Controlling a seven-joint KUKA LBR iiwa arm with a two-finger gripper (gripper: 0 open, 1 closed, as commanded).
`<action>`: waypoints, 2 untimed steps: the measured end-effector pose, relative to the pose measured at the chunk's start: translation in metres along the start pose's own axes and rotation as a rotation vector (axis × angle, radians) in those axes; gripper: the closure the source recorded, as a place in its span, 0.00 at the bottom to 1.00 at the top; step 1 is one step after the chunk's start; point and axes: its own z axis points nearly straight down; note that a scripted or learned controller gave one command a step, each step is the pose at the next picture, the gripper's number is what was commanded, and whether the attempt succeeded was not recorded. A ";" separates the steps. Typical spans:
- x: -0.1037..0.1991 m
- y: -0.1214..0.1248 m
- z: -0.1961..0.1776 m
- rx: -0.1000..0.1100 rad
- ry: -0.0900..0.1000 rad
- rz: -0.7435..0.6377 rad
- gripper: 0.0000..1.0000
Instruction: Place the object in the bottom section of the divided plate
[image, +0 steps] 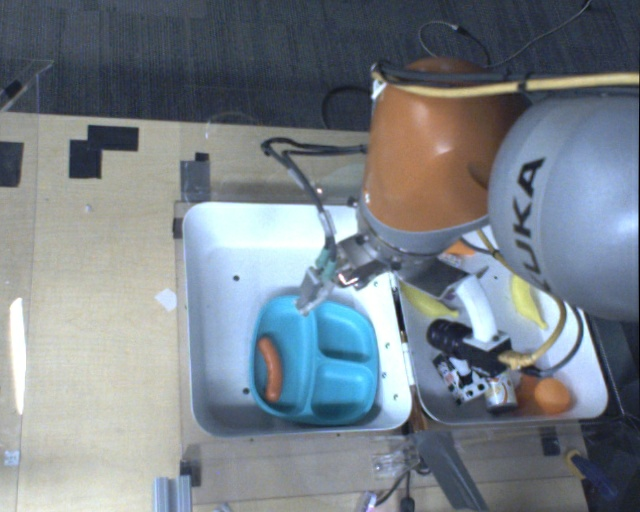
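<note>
Over the left bin (215, 300), the gripper (312, 290) hovers at the blue divided plate's (335, 365) upper-left rim; whether its fingers are spread I cannot tell. An orange sausage-like object (268, 366) lies in the plate's left compartment. Judging by this, release or retreat comes next.

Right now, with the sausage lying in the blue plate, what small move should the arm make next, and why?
Probably lift the gripper straight up and away. The orange-brown sausage already lies in the long section on the left side of the blue divided plastic plate, apart from the gripper, which sits at the plate's upper rim. Whether that section is the bottom one, I cannot tell.
</note>
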 end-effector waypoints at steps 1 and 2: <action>0.012 0.087 -0.038 0.001 0.000 0.065 0.00; -0.025 0.176 0.025 0.001 0.000 -0.171 0.00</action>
